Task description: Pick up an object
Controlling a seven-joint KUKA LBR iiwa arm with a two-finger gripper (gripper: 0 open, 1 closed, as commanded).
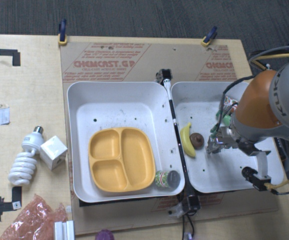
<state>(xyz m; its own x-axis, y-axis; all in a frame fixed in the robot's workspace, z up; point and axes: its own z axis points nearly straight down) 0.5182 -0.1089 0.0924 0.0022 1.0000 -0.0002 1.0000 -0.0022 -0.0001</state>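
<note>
Banana [186, 139] — long axis up-and-down the right bin [204, 181]; pincer [212, 147] beside it — spread indiscernible.

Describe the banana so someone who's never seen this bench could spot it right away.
Look in the right-hand white bin, near its left wall. The banana lies there, beside a small brown round object. It is the only yellow, curved thing in that bin.

left bin [79, 134]: yellow divided plate [121, 159] covered most of the floor, small jar [167, 179] lay at its right corner, open strip along the back | right bin [194, 96]: banana [186, 140] and brown ball [197, 140] touching near the left wall, arm [257, 106] over the right half, front floor open
</note>
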